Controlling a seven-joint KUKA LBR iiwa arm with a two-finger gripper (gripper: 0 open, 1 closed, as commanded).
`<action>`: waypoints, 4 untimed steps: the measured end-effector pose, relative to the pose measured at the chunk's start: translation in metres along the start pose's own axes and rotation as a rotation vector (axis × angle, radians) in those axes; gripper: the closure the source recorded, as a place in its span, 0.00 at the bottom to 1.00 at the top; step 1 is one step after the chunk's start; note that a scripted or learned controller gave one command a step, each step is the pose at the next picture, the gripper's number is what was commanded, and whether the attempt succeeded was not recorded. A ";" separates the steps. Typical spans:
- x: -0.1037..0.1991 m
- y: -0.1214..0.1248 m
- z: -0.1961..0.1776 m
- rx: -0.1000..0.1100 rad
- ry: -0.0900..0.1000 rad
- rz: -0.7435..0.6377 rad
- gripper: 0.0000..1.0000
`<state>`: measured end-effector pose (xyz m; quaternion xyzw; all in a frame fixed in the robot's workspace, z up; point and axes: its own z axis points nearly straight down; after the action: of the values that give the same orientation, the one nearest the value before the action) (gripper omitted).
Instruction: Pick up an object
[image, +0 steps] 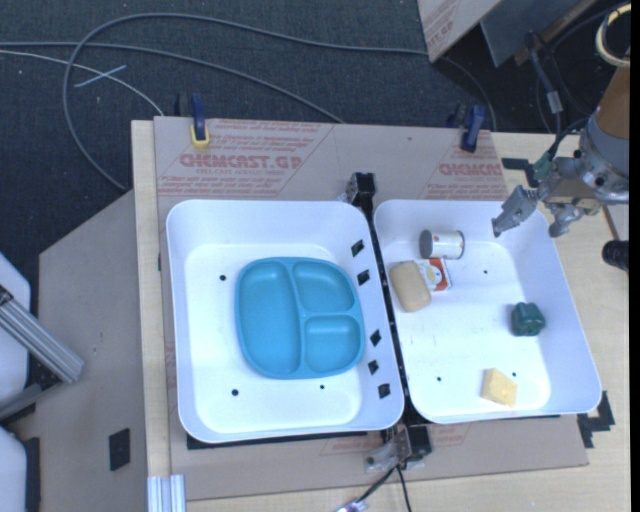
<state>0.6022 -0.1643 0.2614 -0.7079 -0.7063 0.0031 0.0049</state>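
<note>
Two white bins on a table, hand above the right one.
Nearest in the right bin (565, 300) lies a yellow block (499, 387), then a green lump (527, 319), a tan bun (409, 286) and a small can (442, 243). The hand (527, 213) hangs over the far rim, fingers spread, gripping nothing. A blue plate (299, 316) sits in the left bin (190, 290).

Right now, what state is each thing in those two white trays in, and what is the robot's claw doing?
Blue divided plate: flat in the left bin, nothing on it.
Small can: on its side.
Tan lump: lying beside the can.
Green object: resting alone.
Yellow block: resting near the front.
Gripper: open, holding nothing.
</note>
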 end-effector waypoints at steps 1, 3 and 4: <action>0.000 0.002 -0.006 -0.011 -0.002 -0.003 0.00; -0.008 -0.010 0.089 -0.005 -0.001 -0.002 0.00; -0.009 -0.013 0.132 -0.005 0.000 -0.002 0.00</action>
<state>0.5877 -0.1729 0.1292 -0.7071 -0.7071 0.0014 0.0030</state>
